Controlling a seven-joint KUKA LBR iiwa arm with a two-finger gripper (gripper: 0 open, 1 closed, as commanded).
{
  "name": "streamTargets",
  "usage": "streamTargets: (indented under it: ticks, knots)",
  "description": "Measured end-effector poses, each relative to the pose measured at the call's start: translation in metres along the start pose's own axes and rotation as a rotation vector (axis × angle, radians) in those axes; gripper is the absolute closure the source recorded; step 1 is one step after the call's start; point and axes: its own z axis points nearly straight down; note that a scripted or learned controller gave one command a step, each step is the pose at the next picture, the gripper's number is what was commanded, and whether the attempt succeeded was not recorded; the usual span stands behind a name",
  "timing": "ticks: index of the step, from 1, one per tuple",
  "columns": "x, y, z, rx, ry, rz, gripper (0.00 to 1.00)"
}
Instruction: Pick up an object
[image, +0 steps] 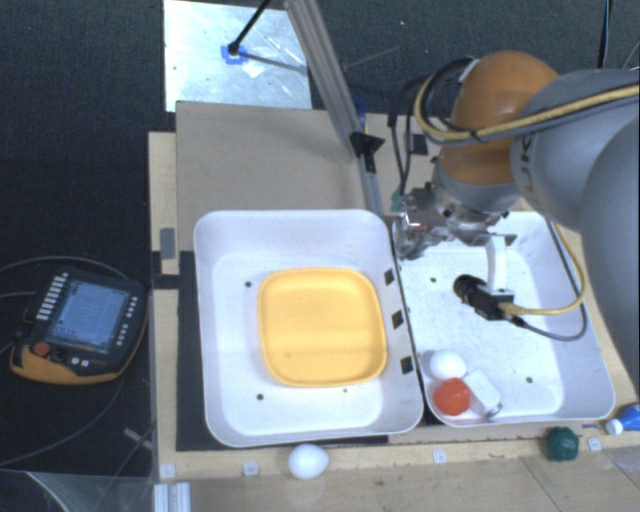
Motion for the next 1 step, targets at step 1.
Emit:
streamTargets:
  ticks: [1]
  knots:
    - [0.0371, -0.021, -0.0093, -0.001, 0.0, -0.001, 1.0]
